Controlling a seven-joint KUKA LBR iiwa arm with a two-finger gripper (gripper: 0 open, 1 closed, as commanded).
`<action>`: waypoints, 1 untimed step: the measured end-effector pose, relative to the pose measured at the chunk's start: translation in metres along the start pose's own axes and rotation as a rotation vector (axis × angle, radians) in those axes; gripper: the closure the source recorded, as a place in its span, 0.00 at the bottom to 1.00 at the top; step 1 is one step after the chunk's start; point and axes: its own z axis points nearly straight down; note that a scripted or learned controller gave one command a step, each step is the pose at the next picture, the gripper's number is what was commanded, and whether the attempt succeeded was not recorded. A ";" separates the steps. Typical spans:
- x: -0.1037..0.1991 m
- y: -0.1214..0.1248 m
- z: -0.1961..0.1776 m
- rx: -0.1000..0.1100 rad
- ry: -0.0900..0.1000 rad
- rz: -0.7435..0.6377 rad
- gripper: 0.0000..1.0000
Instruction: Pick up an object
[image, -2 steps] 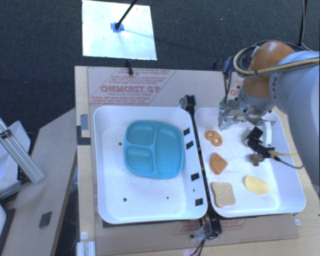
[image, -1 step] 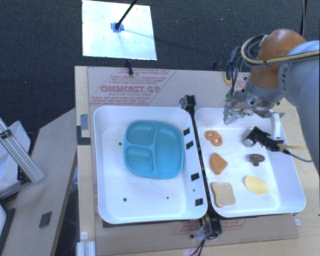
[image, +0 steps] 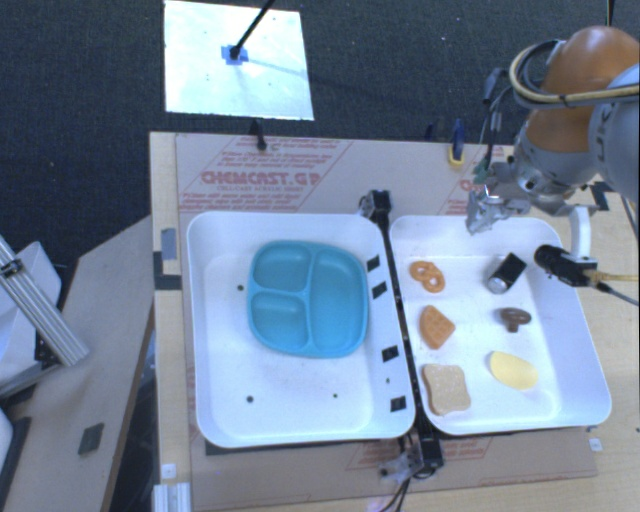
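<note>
The right bin (image: 590, 370) holds several small items: a pretzel (image: 427, 275), a black and silver cylinder (image: 506, 273), an orange piece (image: 436, 326), a brown mushroom-shaped piece (image: 515, 319), a toast slice (image: 446, 388) and a yellow oval piece (image: 513, 370). My gripper (image: 484, 216) hangs above the far edge of the right bin, up and left of the cylinder. It is apart from all the items.
The left bin (image: 215, 400) holds a blue divided plate (image: 305, 298). A black hinge strip (image: 392, 310) runs between the bins. A white sheet (image: 237, 60) lies at the back. The grey and orange arm (image: 575, 100) fills the upper right.
</note>
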 end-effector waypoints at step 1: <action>-0.004 0.008 -0.063 -0.001 0.000 -0.003 1.00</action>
